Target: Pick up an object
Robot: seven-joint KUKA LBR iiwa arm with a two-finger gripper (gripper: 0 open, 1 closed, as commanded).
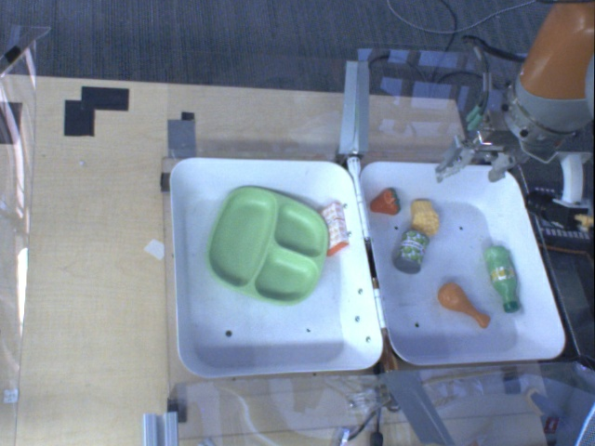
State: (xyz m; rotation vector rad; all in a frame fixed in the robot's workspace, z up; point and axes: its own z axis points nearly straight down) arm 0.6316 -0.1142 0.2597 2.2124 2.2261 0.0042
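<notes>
Tool (474, 161) spread open, holding nothing, poised over the far rim of the right bin (530, 342). Inside that bin, well apart: strawberry (384, 202), yellow lump (425, 216), can (410, 250) lying tilted, green bottle (501, 277), orange drumstick (461, 303). In the left bin (279, 351), green divided tray (268, 243) with a small packet (336, 227) touching its right edge.

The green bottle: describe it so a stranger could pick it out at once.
Look in the right-hand bin, the one the arm reaches over. Near that bin's right side lies the green bottle, on its side with a pale label. Its neighbours are an orange chicken leg and a grey can; nothing else in that bin is bright green.
</notes>
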